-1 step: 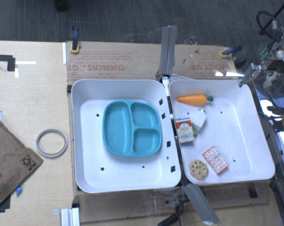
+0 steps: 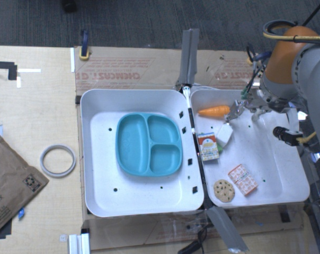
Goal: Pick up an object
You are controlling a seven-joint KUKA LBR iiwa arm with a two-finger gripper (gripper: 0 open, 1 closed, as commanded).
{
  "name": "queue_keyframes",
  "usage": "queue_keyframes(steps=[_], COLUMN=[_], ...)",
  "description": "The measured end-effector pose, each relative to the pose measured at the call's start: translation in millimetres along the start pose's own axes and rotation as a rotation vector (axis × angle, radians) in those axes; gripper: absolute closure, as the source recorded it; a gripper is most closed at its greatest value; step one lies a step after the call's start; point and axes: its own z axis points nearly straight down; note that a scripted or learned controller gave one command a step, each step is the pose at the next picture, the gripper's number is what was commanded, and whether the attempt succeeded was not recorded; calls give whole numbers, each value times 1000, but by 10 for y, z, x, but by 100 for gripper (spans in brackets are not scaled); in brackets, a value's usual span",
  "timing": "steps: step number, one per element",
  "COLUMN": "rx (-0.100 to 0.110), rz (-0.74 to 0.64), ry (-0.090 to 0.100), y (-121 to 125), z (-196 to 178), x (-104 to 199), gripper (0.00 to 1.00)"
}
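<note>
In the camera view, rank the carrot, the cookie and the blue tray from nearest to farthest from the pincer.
1. Carrot, top left of the right bin, just left of the pincer.
2. Cookie, at the right bin's front edge.
3. Blue tray, in the middle of the left bin.

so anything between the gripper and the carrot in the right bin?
Nothing visible. The gripper sits just right of the carrot at the back of the right bin, with bare bin floor between them. The small carton, cookie and red packet lie nearer the front, off that line.
</note>
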Motion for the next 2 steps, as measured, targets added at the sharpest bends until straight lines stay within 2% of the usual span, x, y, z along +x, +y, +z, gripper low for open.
queue_keyframes(steps=[1,2], rx=[-14,-15], rz=[-14,-37], ry=[-3,-4], y=[36,61], z=[-724,-35], x=[262,712], gripper=[0,0])
